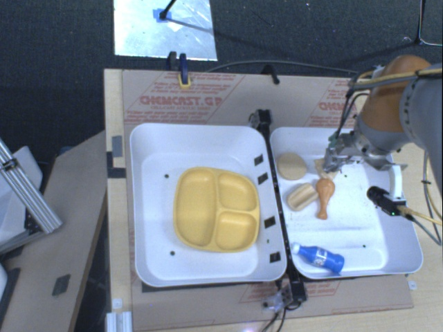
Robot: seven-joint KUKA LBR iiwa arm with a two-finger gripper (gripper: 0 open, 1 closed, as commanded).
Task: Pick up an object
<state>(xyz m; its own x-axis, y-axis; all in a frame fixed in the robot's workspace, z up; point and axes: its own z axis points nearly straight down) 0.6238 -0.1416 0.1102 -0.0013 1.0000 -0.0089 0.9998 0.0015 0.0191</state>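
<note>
- The yellow divided plate (216, 209) fills the left bin (149, 185), far from the arm, so it is no risk.
- In the right bin (401, 244), the round bun (291, 165) and bread roll (302, 196) lie near the drumstick (324, 195); the pincer may push them.
- The pincer (334, 159) hovers just above the drumstick's thick end; whether it is apart or together I cannot tell, and a rounded toy could slip away.
- The blue bottle (321, 257) lies lower, apart.

Yellow divided plate (216, 209), blue bottle (320, 257), tan bun (291, 165), orange-brown drumstick (324, 194), white bins (149, 185).
</note>
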